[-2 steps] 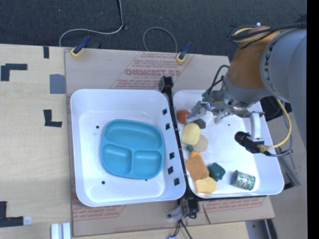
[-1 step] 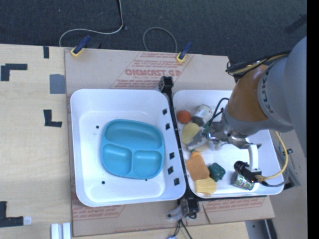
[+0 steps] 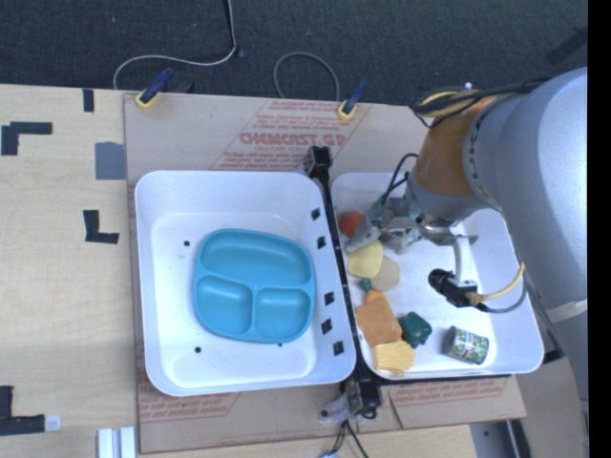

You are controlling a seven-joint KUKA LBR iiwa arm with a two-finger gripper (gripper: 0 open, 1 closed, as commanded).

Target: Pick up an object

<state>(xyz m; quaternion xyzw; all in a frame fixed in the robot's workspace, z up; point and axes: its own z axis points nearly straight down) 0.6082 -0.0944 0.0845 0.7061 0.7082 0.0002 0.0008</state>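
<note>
A light wood-grain table (image 3: pixel 57 284) with black tape marks carries a brown cardboard sheet (image 3: pixel 229 127), held at its far edge by a yellow clamp (image 3: pixel 151 93) and a blue clamp (image 3: pixel 351 101). Beyond the table lies dark carpet, crossed by a thin cable (image 3: pixel 227 17). Red print on the cardboard is partly covered and reads only in part; I cannot make out the full words.

Two shallow white bins sit side by side on the sheet. The left bin (image 3: pixel 158 218) holds a light blue divided plate (image 3: pixel 254 284). The right bin (image 3: pixel 511 342) holds a small heap of items along its left wall: a red-orange ball (image 3: pixel 352 222), a yellow lemon-like piece (image 3: pixel 366 259), a pale round piece (image 3: pixel 387 275), an orange block (image 3: pixel 379 321), a yellow block (image 3: pixel 395 356), a dark green piece (image 3: pixel 415 328), and, apart toward the near right corner, a small green-labelled can (image 3: pixel 467 344) lying on its side; its label is too small to read.

The hand (image 3: pixel 387 225) reaches down at the far left of the right bin, just beside the red-orange ball and above the lemon-like piece. Whether it is open or closed cannot be told.
</note>
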